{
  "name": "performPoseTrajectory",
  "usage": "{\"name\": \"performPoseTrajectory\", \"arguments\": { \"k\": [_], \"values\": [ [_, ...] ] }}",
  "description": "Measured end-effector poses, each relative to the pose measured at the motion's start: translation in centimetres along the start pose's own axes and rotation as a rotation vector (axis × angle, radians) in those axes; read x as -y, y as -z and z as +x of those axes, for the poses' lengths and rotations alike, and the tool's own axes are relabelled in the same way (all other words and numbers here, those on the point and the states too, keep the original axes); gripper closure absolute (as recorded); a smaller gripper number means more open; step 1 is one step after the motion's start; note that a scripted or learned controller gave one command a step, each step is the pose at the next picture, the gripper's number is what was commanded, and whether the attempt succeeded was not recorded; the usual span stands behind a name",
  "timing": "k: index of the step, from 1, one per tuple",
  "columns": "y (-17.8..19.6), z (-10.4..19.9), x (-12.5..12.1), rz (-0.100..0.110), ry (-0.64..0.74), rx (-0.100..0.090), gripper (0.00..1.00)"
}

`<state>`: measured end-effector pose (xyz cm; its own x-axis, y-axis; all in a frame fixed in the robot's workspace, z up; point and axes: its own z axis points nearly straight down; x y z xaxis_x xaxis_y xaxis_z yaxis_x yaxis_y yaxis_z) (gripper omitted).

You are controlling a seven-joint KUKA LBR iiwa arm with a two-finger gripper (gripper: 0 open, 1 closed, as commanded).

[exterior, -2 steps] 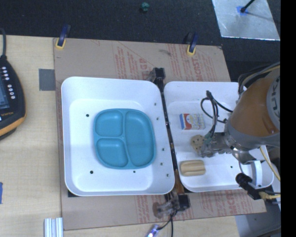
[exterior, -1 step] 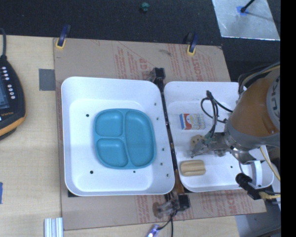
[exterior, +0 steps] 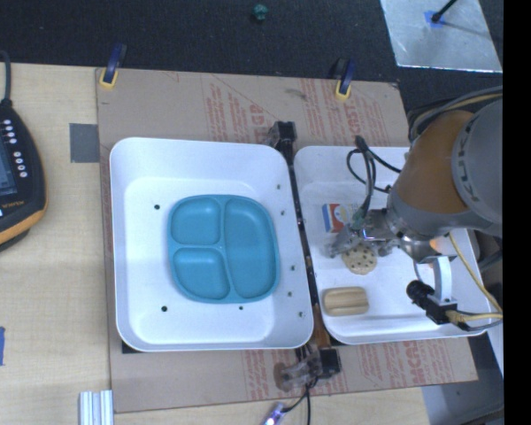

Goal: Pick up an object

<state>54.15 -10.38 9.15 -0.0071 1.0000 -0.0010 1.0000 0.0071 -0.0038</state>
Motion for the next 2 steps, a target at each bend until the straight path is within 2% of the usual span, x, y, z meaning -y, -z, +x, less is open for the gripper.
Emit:
{"name": "performPoseTrajectory", "arguments": {
  "k": [2],
  "values": [
    [0.1,-0.4,-7.0,-0.001,-0.003,-0.002,0.0]
  ]
}}
